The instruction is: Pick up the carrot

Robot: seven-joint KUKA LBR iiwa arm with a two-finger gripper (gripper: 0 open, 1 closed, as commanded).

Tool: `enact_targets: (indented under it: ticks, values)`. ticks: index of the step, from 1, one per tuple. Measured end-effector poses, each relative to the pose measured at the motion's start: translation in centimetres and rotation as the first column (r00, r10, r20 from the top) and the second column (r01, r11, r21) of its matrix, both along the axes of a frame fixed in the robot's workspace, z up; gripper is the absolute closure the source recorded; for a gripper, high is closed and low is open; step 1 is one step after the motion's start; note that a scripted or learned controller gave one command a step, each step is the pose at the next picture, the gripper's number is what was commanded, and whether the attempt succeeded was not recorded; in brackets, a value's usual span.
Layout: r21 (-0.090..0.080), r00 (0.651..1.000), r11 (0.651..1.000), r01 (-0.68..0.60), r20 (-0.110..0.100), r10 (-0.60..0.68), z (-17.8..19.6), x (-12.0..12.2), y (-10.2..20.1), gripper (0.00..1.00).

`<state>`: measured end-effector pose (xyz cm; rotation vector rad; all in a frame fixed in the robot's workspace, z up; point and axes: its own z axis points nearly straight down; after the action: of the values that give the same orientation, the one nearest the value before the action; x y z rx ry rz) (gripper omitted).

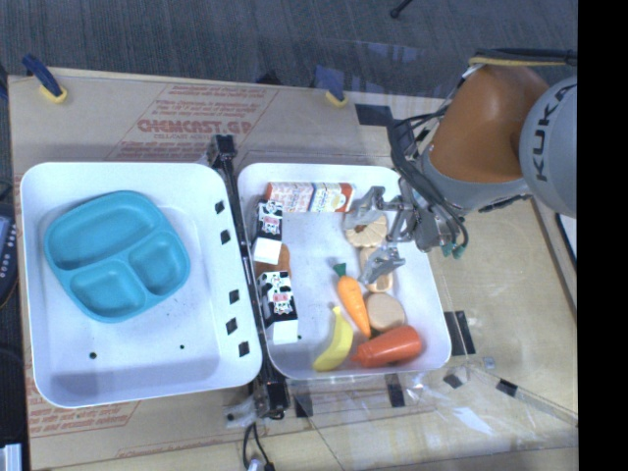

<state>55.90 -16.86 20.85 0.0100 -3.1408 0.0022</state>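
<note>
Gripper (378,234) sits open above the right bin (422,253), fingers spread with nothing between them, which I read as lining up a descent. From it, the carrot (353,304) lies just below, pressed between a banana (337,340) and a bun (385,311), so I expect a tight approach.
</note>
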Motion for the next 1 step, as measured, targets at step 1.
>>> enact_targets:
  ticks: [1]
  values:
    - [0.001,1.000,1.000,-0.002,0.003,0.002,-11.65,-1.46,0.10,0.00]
